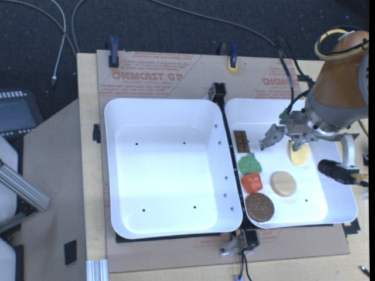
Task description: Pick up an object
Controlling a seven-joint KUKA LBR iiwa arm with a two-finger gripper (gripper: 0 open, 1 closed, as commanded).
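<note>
Nearest to us, at the front edge of the right bin (328,215), we see a dark brown round cookie-like disc (259,207), flat and probably rigid, which would be awkward to pinch except across its rim. Just behind it lie a small red piece (252,183) and, touching it, a green leafy toy (250,164); both look light, and the green one seems lumpy enough to offer a hold across its body. Beside them sits a tan round disc (284,184), smooth and low, which we judge may slip unless taken across its width. Farther back, a pale yellow piece (300,155) lies just beside the end effector (272,138), and a small brown chocolate bar (241,139) rests near the divider, thin and stiff, best gripped across its narrow sides. The left bin (170,168) stands alongside on the table (94,174).

The end effector hangs low over the back of the right bin, between the chocolate bar and the yellow piece; its fingers look spread, with nothing between them. We judge no object has been chosen yet; the yellow piece and the chocolate bar are closest.
</note>
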